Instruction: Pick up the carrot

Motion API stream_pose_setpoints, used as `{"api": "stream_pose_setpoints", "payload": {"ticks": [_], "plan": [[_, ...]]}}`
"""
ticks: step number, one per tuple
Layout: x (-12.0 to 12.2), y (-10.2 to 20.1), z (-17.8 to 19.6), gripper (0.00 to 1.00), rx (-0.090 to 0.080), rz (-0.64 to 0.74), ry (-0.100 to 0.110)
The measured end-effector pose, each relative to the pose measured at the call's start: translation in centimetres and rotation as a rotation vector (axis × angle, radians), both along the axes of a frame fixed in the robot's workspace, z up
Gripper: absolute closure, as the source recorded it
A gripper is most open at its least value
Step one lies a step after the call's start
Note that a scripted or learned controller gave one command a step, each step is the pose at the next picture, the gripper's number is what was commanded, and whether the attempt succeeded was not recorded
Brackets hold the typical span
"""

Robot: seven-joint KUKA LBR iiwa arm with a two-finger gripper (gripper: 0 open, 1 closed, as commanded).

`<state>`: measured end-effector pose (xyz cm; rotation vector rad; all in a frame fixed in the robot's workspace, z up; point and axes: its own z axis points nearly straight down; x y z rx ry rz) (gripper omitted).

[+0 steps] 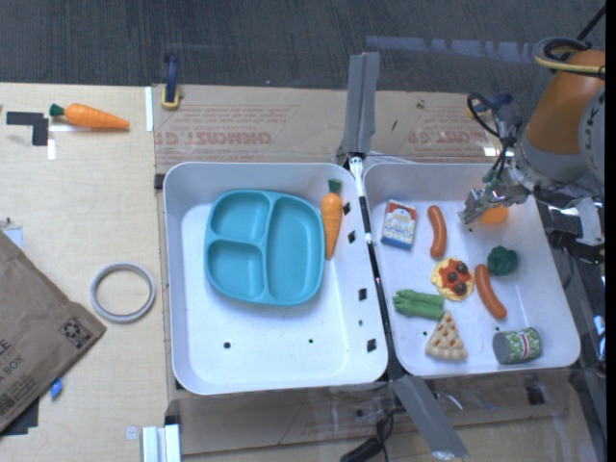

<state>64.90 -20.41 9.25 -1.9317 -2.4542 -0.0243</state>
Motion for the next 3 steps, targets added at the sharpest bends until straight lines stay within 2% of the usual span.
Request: {"api": "stream_pose_setpoints", "payload": {"ticks": [1, 2, 3], "plan": [[-5.3, -1.8, -0.1, 1.0, -0.024, 0.039, -0.005], [-5.5, -1.8, -0.1, 1.0, -0.023, -0.021, -0.004], [1.2, -1.7, 1.2, 1.0, -0.025, 0.464, -0.015]]}}
